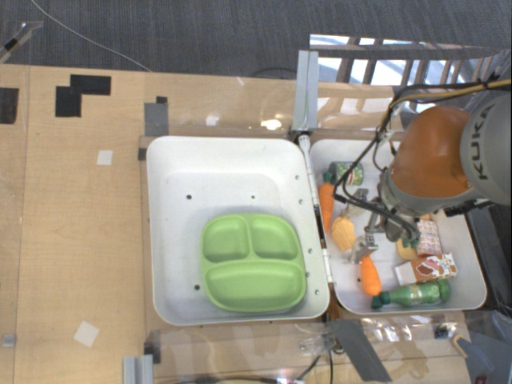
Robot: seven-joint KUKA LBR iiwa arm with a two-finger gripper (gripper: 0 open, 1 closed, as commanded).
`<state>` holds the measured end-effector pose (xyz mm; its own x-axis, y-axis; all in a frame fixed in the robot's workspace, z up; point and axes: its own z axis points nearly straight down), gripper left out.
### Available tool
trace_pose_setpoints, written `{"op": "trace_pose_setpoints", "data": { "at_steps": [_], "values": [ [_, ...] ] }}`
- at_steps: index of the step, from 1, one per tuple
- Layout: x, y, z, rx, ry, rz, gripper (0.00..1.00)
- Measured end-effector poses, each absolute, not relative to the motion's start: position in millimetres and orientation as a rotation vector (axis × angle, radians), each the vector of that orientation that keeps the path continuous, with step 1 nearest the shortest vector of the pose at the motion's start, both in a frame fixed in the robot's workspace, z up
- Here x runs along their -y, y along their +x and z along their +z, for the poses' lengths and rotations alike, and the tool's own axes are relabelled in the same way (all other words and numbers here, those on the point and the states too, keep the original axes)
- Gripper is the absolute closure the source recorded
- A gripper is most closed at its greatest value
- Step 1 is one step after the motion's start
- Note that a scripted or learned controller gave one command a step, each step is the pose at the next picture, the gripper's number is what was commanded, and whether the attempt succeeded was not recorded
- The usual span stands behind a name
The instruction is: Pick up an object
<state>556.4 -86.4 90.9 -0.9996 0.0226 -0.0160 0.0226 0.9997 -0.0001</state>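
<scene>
Objects for picking: a group of small items lies in the right bin (478,290), under and around the arm's wrist; none is visibly between the fingers.
Bench (72,238): light wood surface carrying two shallow white bins side by side.
Left bin (172,166): white, holds one item, well apart from the gripper.
Arm (448,146): grey with an orange band above the wrist; reaches in from the right and covers the upper middle of the right bin.
Green plate (254,262): three compartments, lies flat in the lower half of the left bin.
Gripper (370,245): points down toward the bin's left-centre; finger state cannot be determined from this view.
Green bottle (414,294): lies on its side along the lower edge of the right bin, below and to the right of the gripper.
Long carrot (326,205): lies along the left wall of the right bin, up and left of the gripper.
Red-and-white carton (430,269): lies right of the gripper, just above the bottle.
Short carrot (369,276): lies directly below the gripper tip, apparently touching or just beside it.
Yellow lump (343,234): sits just left of the gripper, beside the long carrot.
Green can (348,173): lies near the top left of the right bin, above the gripper.
</scene>
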Motion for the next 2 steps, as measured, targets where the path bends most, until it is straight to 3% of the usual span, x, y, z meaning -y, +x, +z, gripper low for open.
{"op": "trace_pose_setpoints", "data": {
  "at_steps": [1, 2],
  "values": [
    [85.6, 506.3, 91.6, -3.114, 0.172, -0.001, 0.0],
    [84.7, 510.5, 103.5, -3.102, 0.16, -0.002, 1.0]
  ]
}}
